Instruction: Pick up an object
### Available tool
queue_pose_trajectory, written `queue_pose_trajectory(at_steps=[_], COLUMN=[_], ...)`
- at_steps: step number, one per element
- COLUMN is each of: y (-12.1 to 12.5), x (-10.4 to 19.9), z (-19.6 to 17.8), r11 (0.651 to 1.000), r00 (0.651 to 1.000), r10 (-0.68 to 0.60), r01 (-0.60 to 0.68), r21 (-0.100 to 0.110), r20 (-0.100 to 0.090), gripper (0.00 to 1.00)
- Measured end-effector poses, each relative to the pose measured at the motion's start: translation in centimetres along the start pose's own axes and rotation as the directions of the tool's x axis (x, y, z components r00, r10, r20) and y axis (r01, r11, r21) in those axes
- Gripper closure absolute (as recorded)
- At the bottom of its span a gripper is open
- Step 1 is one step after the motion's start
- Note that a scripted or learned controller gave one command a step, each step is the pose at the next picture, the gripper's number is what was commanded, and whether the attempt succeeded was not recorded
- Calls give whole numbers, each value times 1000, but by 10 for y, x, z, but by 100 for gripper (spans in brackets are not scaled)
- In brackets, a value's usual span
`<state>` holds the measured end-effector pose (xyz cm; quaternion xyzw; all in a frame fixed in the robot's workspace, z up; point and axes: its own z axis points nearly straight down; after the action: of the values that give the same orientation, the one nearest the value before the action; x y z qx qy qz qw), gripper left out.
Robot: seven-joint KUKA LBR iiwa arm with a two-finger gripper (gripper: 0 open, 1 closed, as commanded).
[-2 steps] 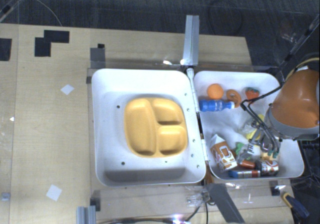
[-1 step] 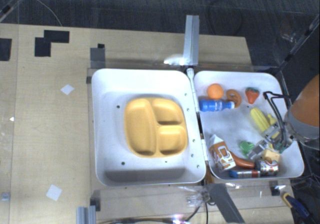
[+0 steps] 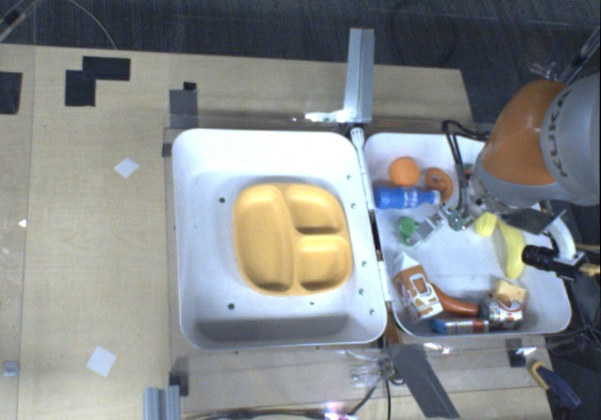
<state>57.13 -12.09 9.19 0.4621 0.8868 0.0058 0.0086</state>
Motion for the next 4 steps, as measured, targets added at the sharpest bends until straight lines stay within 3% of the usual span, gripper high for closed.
queue_pose_trajectory(at_steps=[1,2,3,4], y=[-3,68,46,79], x=[-2,-22,-48,-34], z=[0,1,2,0], r11=[1000,991,998,998], r00=[1000,991,998,998], r10=[5,-130,67,62], r01=[-5,130,-67,-62], r21=[2,5,5,13], r20=[1,4,1,3], gripper=[0,0,0,0])
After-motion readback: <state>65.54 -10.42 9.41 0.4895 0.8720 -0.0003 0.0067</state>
